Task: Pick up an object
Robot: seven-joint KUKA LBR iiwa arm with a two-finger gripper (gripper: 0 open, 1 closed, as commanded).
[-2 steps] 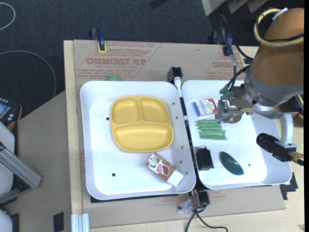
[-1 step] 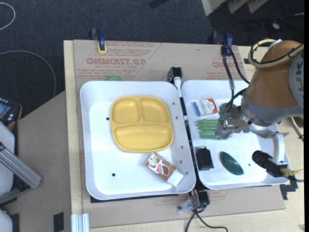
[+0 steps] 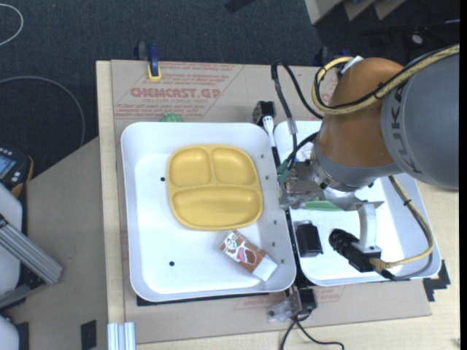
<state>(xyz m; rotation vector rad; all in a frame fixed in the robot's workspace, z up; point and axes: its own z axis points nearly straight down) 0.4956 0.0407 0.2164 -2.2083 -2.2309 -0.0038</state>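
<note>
My gripper hangs low over the left part of the right bin, close to the wall between the two bins, and the orange wrist covers most of it. A thin green object pokes out just beneath the gripper; whether it is held is hidden. A flat black rectangular object lies in the right bin just in front of the gripper. In the left bin a yellow divided plate lies in the middle. A small brown and white packet lies near that bin's front right corner.
The bins rest on a brown cardboard sheet with red print. A small green item sits just behind the left bin's rim. Cables run along the divider and behind the right bin. The arm covers much of the right bin.
</note>
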